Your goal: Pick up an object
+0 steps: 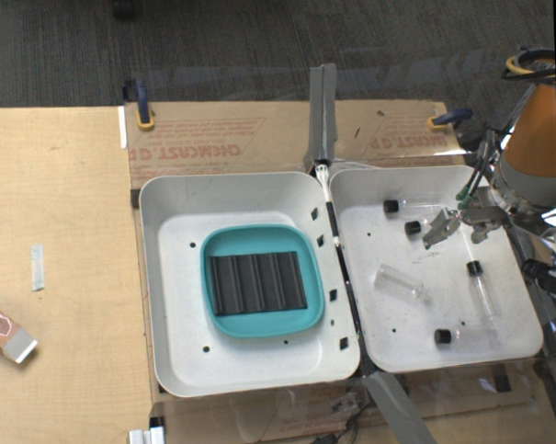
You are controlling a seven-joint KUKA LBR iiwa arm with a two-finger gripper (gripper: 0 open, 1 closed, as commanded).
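While our pincer (453, 220) hangs over the right bin (531, 339), we cannot tell how it is set; nothing is lifted yet. A clear tube (400, 283) and small black caps (442, 336) lie below, ungrasped.

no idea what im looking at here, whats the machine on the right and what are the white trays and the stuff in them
This is one picture from a camera fixed above a workbench, looking down at a slant. The grey and orange thing on the right is a robot arm, and the metal part at its tip is its gripper, meant to pick up an object. It hangs over the right bin; nothing shows between its fingers.

The two white trays are shallow bins. The left bin holds a teal tray with a dark ribbed inside. The right bin holds several clear plastic tubes with small black caps, lying scattered.

Beside the bins, on the tan bench, lies a small tube.
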